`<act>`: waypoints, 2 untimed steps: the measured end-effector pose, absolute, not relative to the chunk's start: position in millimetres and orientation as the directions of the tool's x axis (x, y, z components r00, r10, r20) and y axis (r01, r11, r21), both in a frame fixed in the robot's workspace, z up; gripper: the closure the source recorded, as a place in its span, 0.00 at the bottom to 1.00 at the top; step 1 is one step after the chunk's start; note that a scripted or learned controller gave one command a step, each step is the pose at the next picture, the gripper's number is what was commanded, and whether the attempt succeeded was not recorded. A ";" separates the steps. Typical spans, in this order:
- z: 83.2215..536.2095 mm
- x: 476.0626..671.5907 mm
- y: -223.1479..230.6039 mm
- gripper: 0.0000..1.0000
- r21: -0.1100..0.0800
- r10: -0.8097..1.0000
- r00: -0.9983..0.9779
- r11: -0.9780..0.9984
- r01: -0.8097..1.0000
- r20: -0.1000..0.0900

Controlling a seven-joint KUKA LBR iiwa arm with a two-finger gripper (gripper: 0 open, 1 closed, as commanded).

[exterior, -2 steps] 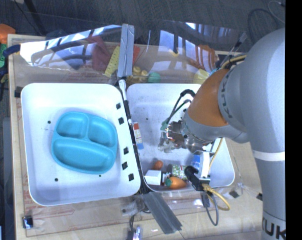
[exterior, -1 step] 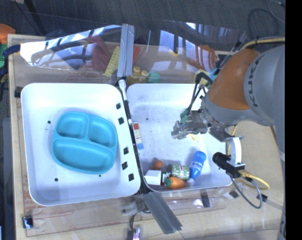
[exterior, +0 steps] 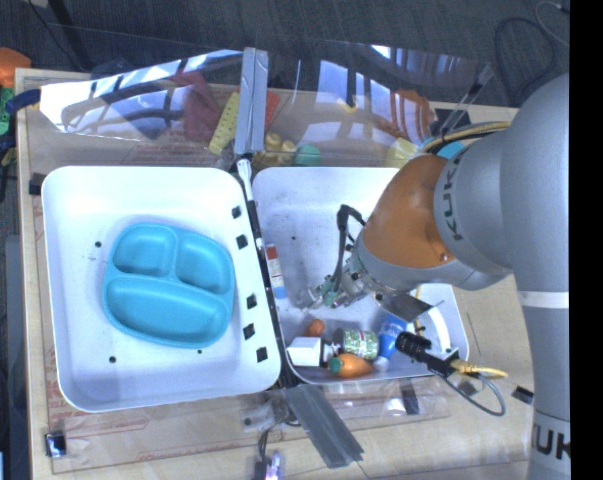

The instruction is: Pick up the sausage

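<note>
The arm reaches into the right bin [exterior: 291,198] from the right, its orange band over the bin's middle. My gripper [exterior: 329,291] points down and left, low over the bin floor. Just below it lies a small reddish-brown piece [exterior: 316,326], which looks like the sausage. The gripper's tip is slightly above and right of that piece, and I cannot tell whether they touch. The arm's bulk hides the bin's right side.
Along the right bin's front wall lie a white box [exterior: 304,352], a green can [exterior: 360,343], an orange carrot-like toy [exterior: 353,366] and a blue item [exterior: 388,339]. A blue divided plate [exterior: 169,283] lies in the left bin [exterior: 71,218]. A black cable [exterior: 431,358] runs off the wrist.
</note>
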State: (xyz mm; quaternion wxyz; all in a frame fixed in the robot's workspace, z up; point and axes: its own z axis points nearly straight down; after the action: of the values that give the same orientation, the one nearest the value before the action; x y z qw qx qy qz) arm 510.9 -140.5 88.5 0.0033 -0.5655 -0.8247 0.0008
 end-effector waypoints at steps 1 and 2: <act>95.7 511.4 -140.7 1.00 -0.008 0.931 -0.365 0.365 0.931 0.007; 102.9 512.0 -140.9 1.00 -0.011 0.930 -0.368 0.369 0.930 0.009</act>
State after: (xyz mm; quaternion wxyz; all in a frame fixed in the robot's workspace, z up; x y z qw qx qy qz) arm 512.0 -140.9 102.9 0.0067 -0.5619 -0.8272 0.0022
